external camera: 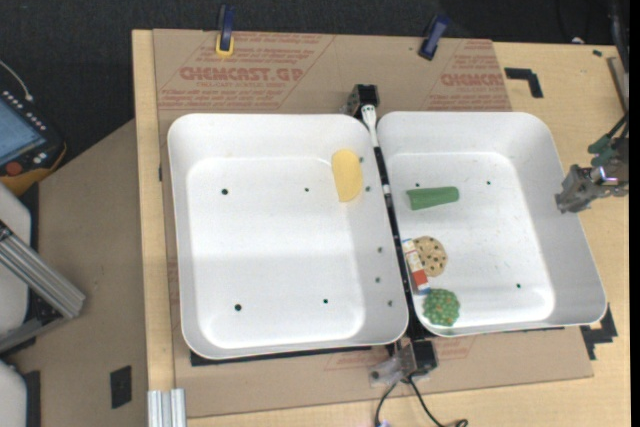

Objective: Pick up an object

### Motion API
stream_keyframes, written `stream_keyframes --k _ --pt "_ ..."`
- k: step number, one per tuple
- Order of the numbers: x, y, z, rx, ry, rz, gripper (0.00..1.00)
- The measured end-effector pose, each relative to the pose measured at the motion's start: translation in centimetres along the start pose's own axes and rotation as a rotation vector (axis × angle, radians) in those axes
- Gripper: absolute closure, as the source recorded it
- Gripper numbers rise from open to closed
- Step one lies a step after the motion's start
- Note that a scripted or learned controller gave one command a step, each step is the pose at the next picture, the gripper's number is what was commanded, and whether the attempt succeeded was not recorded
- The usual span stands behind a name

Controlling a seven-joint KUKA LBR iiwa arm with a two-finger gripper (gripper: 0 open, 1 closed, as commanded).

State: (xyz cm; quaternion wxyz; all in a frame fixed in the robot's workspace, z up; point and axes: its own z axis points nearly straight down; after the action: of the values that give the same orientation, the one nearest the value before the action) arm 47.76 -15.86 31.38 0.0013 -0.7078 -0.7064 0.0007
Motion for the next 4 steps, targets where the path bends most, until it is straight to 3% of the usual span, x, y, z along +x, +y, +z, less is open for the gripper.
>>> stream_keyframes --k 2,3,4 --pt "0.0 0.3 -2.1 -0.008 -0.004 -0.003 1.0" --pt "-0.1 0.2 -15.5 -0.021 -0.007 -0.004 1.0" --pt "1.2 0.0 -1.0 0.011 0.003 -0.002 1.0"
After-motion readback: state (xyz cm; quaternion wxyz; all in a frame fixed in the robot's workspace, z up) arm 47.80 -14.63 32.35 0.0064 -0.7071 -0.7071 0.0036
